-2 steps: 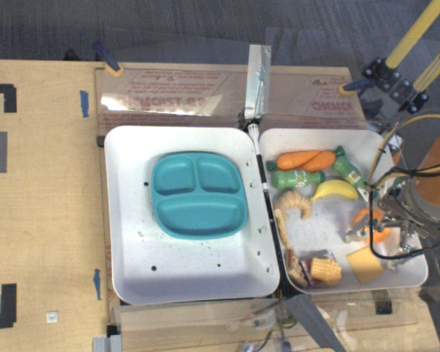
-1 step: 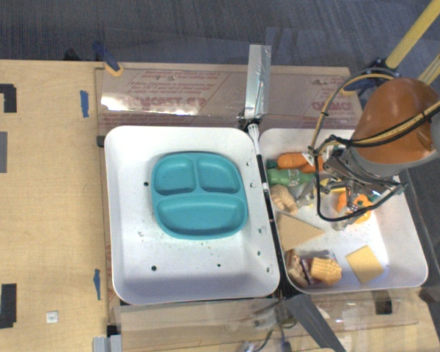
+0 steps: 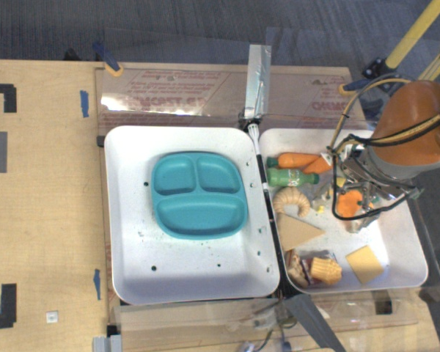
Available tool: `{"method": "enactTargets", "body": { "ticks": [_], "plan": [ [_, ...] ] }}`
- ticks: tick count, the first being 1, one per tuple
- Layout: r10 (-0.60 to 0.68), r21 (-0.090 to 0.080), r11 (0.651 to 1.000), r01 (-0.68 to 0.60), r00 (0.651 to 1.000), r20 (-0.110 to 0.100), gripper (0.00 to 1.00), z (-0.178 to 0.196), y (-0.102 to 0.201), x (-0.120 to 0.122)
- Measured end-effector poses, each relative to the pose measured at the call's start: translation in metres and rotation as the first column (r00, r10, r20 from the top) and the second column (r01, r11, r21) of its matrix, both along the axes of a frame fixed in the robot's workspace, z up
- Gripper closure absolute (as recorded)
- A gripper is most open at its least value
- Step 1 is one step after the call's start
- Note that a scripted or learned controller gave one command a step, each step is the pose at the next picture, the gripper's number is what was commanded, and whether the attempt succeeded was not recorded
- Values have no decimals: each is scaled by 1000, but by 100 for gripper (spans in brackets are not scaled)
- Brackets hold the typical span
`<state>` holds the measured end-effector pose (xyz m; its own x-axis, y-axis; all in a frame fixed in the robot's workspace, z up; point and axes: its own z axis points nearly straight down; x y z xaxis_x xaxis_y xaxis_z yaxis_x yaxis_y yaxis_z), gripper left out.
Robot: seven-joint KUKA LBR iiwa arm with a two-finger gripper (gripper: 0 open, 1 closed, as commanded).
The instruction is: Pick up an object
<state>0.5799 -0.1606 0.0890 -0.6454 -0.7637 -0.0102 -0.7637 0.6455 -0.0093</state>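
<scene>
Camera view shows the gripper (image 3: 352, 200) low over the right bin (image 3: 403, 259), with an orange rounded object (image 3: 346, 204) at its tip; whether the fingers grip it or stand apart I cannot tell, since cables and the wrist cover them. A clean pick, I judge, needs the fingers centred on that orange piece, then a straight lift clear of the neighbouring toys. The right bin also holds a carrot (image 3: 302, 160), a green bottle (image 3: 290, 177), a croissant (image 3: 293, 199), a tan wedge (image 3: 299, 233), a corn cob (image 3: 324, 270) and a yellow cheese block (image 3: 365, 262). The left bin (image 3: 132, 262) holds a teal divided plate (image 3: 199, 194).
</scene>
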Motion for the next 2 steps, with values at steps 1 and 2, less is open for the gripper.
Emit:
{"method": "enactTargets", "body": {
  "ticks": [1, 2],
  "plan": [
    [153, -3, 988, -153, 988, -3, 0, 0, -25, -17],
    [154, -2, 988, -154, 988, 8, 100, 13, -21, -13]
  ]
}}
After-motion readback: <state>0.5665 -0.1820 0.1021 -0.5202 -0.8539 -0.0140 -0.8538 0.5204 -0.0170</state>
